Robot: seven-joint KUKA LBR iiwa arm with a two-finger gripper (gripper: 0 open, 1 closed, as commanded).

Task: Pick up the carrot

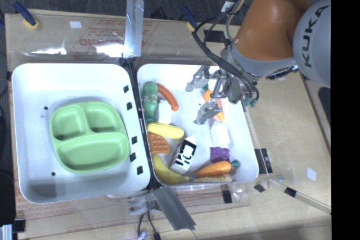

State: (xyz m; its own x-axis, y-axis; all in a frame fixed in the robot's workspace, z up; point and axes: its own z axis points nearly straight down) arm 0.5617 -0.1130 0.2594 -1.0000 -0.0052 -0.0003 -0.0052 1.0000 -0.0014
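The carrot, orange with a green tip, lies along the near wall of the right bin, beside a purple bunch of grapes. My gripper hangs over the far middle of that bin, well behind the carrot. Its two metal fingers are spread apart, so it is open. A small orange and yellow item sits by the fingers, partly hidden by the wrist; it is not clamped.
The right bin also holds a green pickle, a red-orange sausage, a yellow piece, a waffle, a banana, a black-and-white card and a white bottle. A green divided plate lies in the left bin.
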